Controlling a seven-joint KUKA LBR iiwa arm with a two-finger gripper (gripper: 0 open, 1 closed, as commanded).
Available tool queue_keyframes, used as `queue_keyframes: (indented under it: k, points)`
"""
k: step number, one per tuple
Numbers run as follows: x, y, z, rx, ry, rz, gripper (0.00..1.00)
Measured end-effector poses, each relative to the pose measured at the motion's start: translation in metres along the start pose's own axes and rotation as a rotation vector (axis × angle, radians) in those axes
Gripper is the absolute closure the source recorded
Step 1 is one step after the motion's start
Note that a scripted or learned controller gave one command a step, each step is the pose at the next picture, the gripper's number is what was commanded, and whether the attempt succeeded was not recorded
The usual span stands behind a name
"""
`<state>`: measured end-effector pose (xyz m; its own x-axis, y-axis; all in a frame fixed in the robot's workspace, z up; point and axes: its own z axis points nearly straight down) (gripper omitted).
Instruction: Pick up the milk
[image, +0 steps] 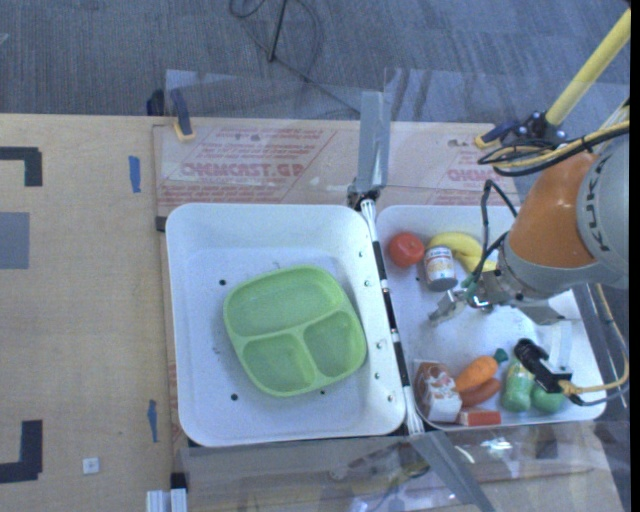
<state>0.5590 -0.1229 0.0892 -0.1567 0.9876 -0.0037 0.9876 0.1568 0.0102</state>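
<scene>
**Milk not yet picked up: carton in the bin, gripper above and apart from it**

The counter carries two white bins. The left bin holds a green divided plate; the right bin holds all the food items. The arm reaches over the right bin's far half, so the approach has reached the correct bin.

The milk carton sits in the right bin's near-left corner, close against the wall beside the left bin, with a carrot just beside it on the right. It rests on the bin floor, with nothing gripping it.

The gripper hangs over the bare middle of the right bin, just below a small can and a banana, and clear of the carton. It carries nothing visible; whether it is open or closed I cannot tell from this angle.

By my reading, the whole pick remains: moving toward the near-left corner, descending, gripping the carton and lifting it.
</scene>
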Motion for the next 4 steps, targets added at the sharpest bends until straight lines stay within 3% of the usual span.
queue_keyframes:
  k: [1,2,3,4]
  points:
    - [0.032,-0.07,-0.001,0.0,0.001,-0.005,0.0]
    - [0.038,-0.07,-0.001,-0.007,-0.002,0.31,0.0]
    - [0.029,-0.014,0.0,0.003,-0.002,0.648,0.0]
    - [0.018,0.054,0.001,0.004,-0.001,0.55,0.0]
